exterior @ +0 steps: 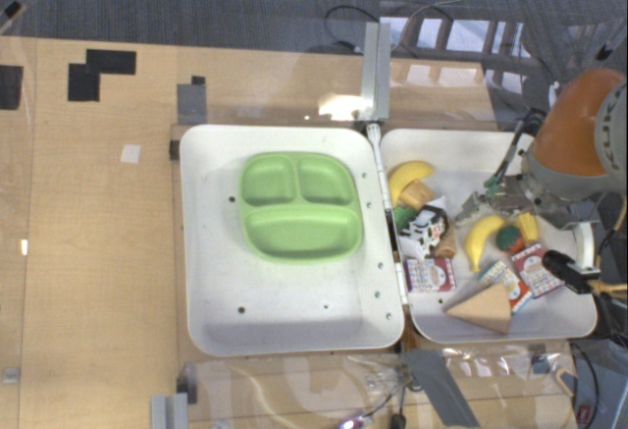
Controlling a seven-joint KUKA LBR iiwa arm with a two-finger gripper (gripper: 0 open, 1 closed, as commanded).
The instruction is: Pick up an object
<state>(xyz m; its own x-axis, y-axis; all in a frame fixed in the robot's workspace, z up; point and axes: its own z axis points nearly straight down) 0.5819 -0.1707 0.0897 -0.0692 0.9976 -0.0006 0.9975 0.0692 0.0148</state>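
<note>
1. Bins are seen side by side on the tabletop: the left bin point(206, 319) carries a green divided plate point(298, 205) near its middle.
2. Objects are crowded into the right bin point(579, 319): a banana point(408, 176) by its left edge, a second banana point(481, 239), a black-and-white toy point(426, 229), a tan wedge point(484, 307) at the front edge.
3. The gripper point(488, 193) is placed just above the second banana (near the bin's middle); whether its jaws are apart cannot be told.
</note>
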